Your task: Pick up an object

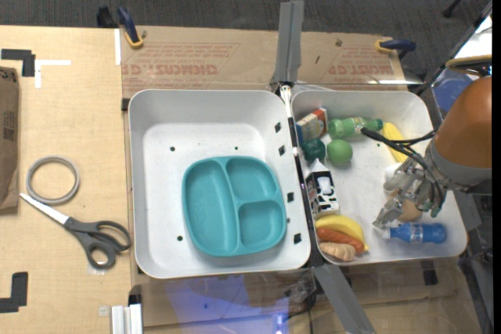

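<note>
Down in the right-hand shallow white bin, the tool hangs low over the floor near the front right corner, its metal fingers spread apart with a small tan-orange piece showing between them, though whether they actually pinch it cannot be told. Just beside the fingertips, toward the front wall, lies a small blue plastic bottle on its side, close to the tool but not in its grip. A yellow banana-shaped toy sits behind the tool, partly hidden by a black cable off the wrist. Along the bin's left side: a green bottle lying flat, a round green ball, a small red-and-white carton, a black-and-white box, and at the front a yellow banana with a red piece and a tan bread-like toy. The left white bin carries a teal divided plate. Out on the counter, a roll of tape and grey-handled scissors lie well apart from both bins.
</note>
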### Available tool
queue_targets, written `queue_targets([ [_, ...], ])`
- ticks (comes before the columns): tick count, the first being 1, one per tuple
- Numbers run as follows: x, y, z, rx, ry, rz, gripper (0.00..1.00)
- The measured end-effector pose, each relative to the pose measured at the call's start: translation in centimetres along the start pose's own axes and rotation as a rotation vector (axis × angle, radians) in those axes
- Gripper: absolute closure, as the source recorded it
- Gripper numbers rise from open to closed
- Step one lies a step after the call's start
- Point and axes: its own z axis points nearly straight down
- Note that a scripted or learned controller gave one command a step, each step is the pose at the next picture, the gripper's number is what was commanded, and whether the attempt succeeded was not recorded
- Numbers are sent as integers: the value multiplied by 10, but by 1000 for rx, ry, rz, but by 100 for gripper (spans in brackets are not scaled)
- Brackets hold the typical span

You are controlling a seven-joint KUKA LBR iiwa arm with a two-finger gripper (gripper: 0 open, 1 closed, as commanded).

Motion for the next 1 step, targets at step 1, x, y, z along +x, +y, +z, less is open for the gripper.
queue_targets([
  [1, -1, 1, -10, -1, -3, -1, 100],
])
